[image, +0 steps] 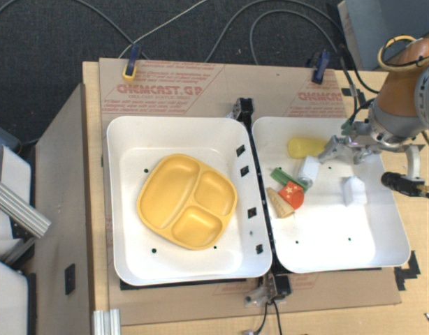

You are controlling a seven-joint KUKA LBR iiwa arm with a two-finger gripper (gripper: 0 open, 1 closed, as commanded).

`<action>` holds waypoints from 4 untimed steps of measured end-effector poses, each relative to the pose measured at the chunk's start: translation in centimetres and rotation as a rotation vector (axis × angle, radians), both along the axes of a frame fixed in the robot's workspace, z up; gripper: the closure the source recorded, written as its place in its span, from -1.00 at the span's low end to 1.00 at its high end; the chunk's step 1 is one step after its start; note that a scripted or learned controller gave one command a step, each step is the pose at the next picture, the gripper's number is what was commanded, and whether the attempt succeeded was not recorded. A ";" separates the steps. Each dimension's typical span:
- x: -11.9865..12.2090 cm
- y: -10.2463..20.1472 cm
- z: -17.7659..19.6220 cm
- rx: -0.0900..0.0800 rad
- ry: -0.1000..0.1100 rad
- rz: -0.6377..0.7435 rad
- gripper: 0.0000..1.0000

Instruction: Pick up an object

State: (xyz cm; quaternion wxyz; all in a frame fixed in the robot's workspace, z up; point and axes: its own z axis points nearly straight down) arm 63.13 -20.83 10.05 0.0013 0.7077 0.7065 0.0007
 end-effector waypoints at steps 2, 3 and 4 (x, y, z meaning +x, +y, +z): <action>0.2 0.0 -0.3 0.000 0.001 0.003 1.00; 0.3 -0.3 4.2 -0.001 -0.003 0.002 1.00; -0.3 -0.8 10.2 -0.002 -0.005 0.001 1.00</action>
